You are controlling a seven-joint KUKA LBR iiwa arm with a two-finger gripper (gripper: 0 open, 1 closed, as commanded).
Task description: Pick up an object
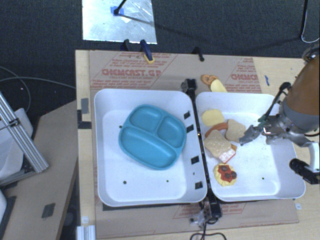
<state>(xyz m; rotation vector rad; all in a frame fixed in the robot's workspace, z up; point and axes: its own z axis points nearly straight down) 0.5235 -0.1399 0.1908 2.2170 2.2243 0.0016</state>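
Candidate objects all sit in the right bin (287,184), bunched toward its left wall: a yellow round piece (212,117) near the far-left corner, a reddish sausage-like strip (216,129) just under it, a tan bread-like slice (235,130) beside that, a bigger speckled slice (217,144) touching a red-and-white bit (227,155), and a small pizza-like disc (225,174) closer to the near edge. The gripper (248,135) hangs low just right of the tan slice, tip pointing at it; can't tell whether the jaws are spread or closed, and nothing is visibly between them. So no pick made yet by the look of it: grasp and lift both left to do. The arm (306,99) comes in over the bin's right edge.

The left bin (107,184) holds a blue divided plate (152,136) about centre. Two more toy food bits (214,83) lie outside on the cardboard sheet (240,69), behind the right bin's far edge. Cardboard has red print reading roughly "CHEMCAST GP", mirrored/upside down, repeated; no other text is legible.
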